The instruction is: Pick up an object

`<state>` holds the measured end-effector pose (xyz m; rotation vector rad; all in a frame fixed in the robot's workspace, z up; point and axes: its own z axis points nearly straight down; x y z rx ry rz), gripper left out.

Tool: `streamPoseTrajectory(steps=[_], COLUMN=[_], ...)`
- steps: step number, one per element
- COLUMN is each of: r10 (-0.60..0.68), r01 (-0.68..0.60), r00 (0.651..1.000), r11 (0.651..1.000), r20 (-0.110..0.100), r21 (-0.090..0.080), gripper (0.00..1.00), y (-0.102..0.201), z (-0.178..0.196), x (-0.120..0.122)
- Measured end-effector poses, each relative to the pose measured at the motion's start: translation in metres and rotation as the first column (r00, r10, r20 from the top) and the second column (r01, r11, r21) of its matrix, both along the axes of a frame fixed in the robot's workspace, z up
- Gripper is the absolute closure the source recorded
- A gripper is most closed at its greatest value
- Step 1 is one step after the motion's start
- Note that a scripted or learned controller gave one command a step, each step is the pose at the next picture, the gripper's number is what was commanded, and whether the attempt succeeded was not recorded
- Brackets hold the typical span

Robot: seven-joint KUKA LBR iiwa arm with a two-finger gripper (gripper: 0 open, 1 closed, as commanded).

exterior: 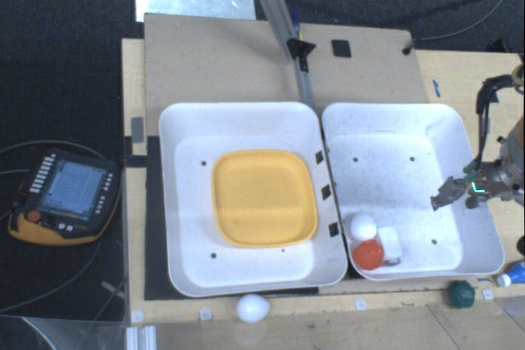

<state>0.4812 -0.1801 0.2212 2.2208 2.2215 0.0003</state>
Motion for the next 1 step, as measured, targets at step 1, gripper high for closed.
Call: streamPoseTrajectory(steps=[1], r10=[0.0], r01=[0.0], r00=[1.0], r11=[1.0], r20=[0.0], r21=[0.0], gripper=[0.0], y=[0.0], z=[0.0], x=[0.0002])
